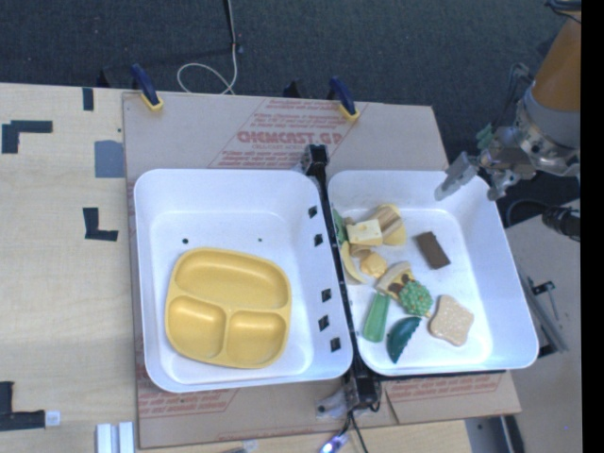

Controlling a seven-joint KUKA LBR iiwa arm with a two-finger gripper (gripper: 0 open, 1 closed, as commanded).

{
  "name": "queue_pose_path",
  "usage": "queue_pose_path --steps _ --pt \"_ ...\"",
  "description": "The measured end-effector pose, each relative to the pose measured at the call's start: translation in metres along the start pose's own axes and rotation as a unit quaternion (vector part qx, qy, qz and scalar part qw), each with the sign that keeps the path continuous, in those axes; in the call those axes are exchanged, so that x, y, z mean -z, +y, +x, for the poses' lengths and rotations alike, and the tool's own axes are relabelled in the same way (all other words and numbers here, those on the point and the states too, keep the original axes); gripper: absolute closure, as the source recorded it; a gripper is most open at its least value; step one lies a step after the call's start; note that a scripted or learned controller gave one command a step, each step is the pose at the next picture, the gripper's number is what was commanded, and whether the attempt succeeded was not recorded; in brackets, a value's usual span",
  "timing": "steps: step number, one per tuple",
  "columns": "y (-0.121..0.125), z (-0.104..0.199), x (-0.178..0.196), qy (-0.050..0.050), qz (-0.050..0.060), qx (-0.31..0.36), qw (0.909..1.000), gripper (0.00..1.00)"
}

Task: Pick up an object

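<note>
Right now the arm (562, 74) hangs over the upper right corner of the right bin (505, 243), with its jaws (469, 175) just above that bin's top rim. Two grey fingers (453, 179) splay apart with nothing between them, so the jaws are open and hold nothing.

Anything to be picked lies in the right bin, mostly crowded toward its left wall. A brown block (432, 249) sits by itself near the middle, apart from the rest. A slice of toast (451, 321) lies toward the lower right corner, also fairly free. Beside the left wall are a pale yellow block (364, 232), a broccoli piece (413, 297), a green stick (376, 317) and a dark teal leaf-shaped piece (400, 336), touching or overlapping one another. The left bin (151, 253) carries a yellow divided plate (226, 306).

My judgement is that the approach has hardly begun and no grasp is made yet. To do it well, I would choose the brown block or the toast, since each has bare floor around it for the fingers. Come straight down over the middle, turn the wrist so the fingers straddle the narrow side, and close only once they are low beside it. Reaching into the cluster risks pinching two pieces or pushing them against the wall.
</note>
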State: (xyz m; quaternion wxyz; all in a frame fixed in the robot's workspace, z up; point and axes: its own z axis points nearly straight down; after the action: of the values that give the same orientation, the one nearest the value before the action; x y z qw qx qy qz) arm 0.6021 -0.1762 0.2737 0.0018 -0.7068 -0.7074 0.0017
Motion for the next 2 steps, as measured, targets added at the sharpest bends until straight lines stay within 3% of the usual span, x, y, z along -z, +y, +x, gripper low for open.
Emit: queue_pose_path --steps 1,2 --pt "-0.036 0.027 -0.091 0.002 0.005 -0.001 1.0000 0.00" --pt "-0.079 0.027 -0.175 0.000 -0.003 0.001 1.0000 0.00"
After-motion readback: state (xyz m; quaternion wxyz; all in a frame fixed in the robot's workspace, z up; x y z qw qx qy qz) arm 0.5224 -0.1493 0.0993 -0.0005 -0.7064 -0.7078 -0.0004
